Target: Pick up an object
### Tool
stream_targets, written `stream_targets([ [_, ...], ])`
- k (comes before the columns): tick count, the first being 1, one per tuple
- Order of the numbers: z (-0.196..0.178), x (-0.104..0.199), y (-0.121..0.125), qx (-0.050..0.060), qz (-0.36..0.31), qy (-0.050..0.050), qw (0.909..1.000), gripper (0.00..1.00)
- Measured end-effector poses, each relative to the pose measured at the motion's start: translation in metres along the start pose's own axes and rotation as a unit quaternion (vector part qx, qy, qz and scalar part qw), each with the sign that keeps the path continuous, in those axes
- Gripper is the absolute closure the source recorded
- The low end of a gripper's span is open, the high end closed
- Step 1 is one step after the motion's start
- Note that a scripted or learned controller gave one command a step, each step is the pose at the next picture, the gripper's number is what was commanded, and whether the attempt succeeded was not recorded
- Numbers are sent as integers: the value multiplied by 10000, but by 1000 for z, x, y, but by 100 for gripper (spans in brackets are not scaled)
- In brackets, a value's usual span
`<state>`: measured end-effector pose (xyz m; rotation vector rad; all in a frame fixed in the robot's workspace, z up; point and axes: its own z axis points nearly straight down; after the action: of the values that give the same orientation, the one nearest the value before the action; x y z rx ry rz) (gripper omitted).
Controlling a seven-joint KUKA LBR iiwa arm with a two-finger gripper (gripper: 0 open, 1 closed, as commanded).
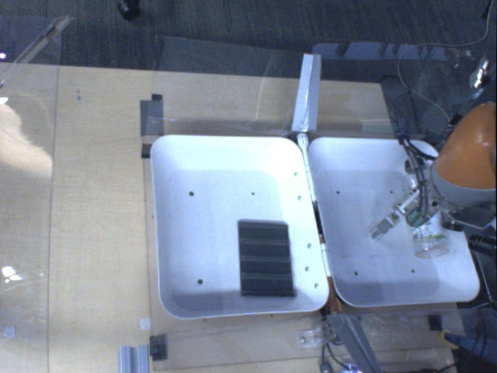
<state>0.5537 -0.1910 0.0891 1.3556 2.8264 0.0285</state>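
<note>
Camera view shows the gripper low in the right bin, jaws spread and holding nothing, poised beside a clear plastic piece at its four o'clock (probably the target). A ridged black block lies in the left bin, well apart.

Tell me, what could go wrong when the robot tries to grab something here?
Two things might go wrong.

1. The gripper is over the right bin, near a small see-through object. Clear things are hard to see, so it may close beside it and come up with nothing.

2. The dark ridged block lies flat in the left bin, far from the gripper. Lying so flat, it may be hard to get fingers around.
</note>
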Motion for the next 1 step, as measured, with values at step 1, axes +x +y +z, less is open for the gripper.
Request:
stream_targets([
  [1, -55, -13, 1, 50, -35, -34, 10000, 0],
])
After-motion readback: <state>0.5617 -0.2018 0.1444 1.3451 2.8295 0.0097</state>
